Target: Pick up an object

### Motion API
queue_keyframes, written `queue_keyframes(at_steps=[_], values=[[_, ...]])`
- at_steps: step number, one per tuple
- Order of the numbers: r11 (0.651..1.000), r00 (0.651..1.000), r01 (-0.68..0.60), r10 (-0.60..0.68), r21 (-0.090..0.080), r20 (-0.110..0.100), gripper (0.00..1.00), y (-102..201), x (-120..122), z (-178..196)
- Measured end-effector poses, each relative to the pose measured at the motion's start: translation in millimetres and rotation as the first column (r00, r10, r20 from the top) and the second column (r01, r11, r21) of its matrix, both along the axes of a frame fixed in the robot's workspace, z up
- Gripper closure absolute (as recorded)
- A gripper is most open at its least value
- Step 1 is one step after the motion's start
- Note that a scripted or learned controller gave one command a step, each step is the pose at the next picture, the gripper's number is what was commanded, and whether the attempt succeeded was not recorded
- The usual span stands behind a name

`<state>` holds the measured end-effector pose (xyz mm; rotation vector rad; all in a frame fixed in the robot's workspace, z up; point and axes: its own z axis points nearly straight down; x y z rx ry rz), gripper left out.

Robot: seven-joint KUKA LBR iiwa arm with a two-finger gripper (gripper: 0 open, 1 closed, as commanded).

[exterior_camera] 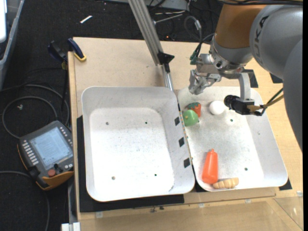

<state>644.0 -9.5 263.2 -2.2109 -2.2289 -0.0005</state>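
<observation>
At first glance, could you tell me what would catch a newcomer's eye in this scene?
The big grey arm with its orange band dominates the upper right, its gripper hanging over the right bin. Below it lie a green toy and a white ball; an orange bottle lies near the front edge.

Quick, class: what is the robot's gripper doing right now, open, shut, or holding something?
Gripper: cannot be told from this angle. It hangs at the far edge of the right bin, just above the green toy, with nothing seen in it.
</observation>
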Motion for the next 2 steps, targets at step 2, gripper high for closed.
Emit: queue_keyframes(at_steps=[2], values=[[1.0,1.0,0.0,0.0,0.0,0.0,1.0,104.2,-9.1,-22.6]])
